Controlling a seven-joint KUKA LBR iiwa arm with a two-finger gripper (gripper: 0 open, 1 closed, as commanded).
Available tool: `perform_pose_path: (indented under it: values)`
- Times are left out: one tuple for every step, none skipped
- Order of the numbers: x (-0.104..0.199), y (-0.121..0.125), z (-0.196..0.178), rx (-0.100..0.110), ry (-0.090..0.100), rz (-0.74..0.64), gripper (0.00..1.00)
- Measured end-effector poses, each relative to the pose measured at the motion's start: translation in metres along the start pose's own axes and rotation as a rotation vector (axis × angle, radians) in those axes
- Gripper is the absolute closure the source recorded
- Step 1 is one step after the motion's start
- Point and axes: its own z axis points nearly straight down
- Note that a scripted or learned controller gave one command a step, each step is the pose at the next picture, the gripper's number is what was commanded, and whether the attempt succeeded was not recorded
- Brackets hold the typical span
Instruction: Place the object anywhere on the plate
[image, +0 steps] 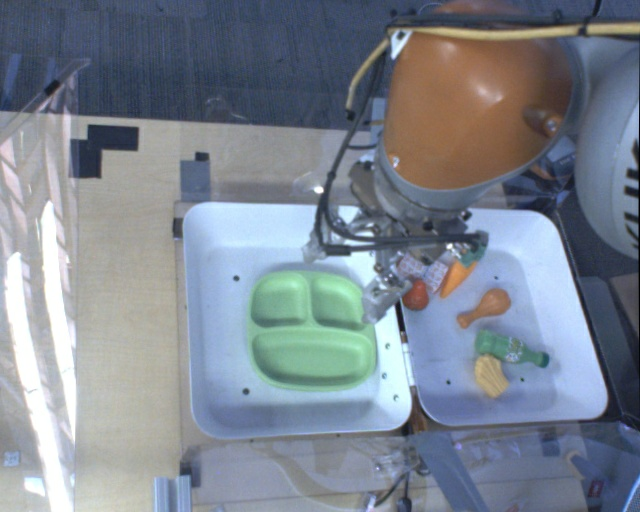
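Looming closest to the lens, the arm's (480, 100) orange band fills the upper right and hides the far rims of both bins where they meet. Below it the gripper (385, 290) hangs over the seam between the bins, its lower finger tip at the plate's right edge. Whether the fingers are apart or closed cannot be told, and nothing can be made out between them.

The plate (310, 335) is green with three compartments, two small at the back and one long at the front. It sits right of centre in the left bin (215, 330), its right edge near that bin's right wall. Bare white floor lies along the plate's left and front sides, with a narrower strip behind it.

In the right bin (570, 300), a tomato (416, 295) lies hard against the left wall, just beside the gripper. A carrot (455, 275) slants just right of it, partly under the wrist. A drumstick (485, 307) lies near the middle. A green bottle (510, 350) and a yellow piece (490, 377) sit nearer the front, close together. That bin's right half and front right corner are open floor.
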Motion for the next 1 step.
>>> perform_pose_path:
  values:
    - [-0.0034, -0.0004, -0.0134, 0.003, -0.018, 0.003, 1.00]
